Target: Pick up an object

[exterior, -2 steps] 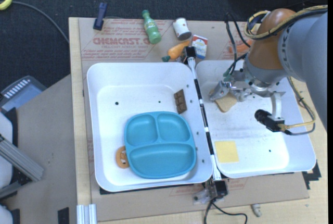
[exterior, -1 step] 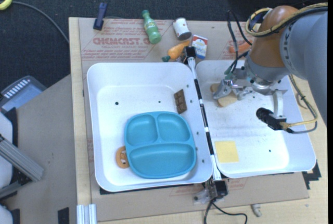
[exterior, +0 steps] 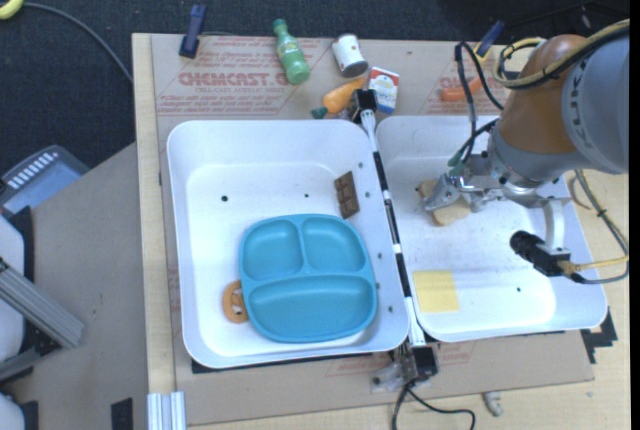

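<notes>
My gripper (exterior: 456,192) is down in the right bin (exterior: 520,313), near its back left part, at the end of the grey arm with the orange band (exterior: 545,108). Right under and beside it lies a tan, bread-like piece (exterior: 447,211), touching or nearly touching the gripper; I cannot tell whether it is held. A flat yellow square (exterior: 436,291) lies nearer the front of the same bin. In the left bin (exterior: 200,168) there are a blue divided plate (exterior: 306,276), a small brown bar (exterior: 346,194) and a pretzel (exterior: 234,302) tucked partly under the plate.
Behind the bins, on the bench, lie a green bottle (exterior: 291,53), a small can (exterior: 349,54), an orange carrot (exterior: 340,98), a white and red box (exterior: 384,89) and a blue clip (exterior: 192,30). A black cable fitting (exterior: 536,253) hangs from the arm over the right bin.
</notes>
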`<state>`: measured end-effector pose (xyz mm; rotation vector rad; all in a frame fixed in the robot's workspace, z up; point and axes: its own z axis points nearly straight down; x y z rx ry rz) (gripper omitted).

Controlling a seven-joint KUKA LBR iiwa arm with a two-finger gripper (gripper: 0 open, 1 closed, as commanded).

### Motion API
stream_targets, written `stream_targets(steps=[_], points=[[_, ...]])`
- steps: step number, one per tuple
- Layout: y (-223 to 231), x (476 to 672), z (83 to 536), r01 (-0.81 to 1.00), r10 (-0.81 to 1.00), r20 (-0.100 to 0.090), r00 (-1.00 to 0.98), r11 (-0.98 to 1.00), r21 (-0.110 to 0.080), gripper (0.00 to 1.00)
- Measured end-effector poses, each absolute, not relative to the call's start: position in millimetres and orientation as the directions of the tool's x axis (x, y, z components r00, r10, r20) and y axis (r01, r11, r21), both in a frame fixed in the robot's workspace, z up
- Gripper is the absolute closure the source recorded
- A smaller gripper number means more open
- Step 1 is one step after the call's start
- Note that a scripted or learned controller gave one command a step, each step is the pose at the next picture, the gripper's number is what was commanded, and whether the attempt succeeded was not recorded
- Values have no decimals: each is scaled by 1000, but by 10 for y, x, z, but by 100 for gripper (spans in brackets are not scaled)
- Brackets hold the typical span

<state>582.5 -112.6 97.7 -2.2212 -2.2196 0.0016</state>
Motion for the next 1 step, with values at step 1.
stream_targets(steps=[1], points=[[-407,5483,1850,1000,1000,1,-2,2,1,100]])
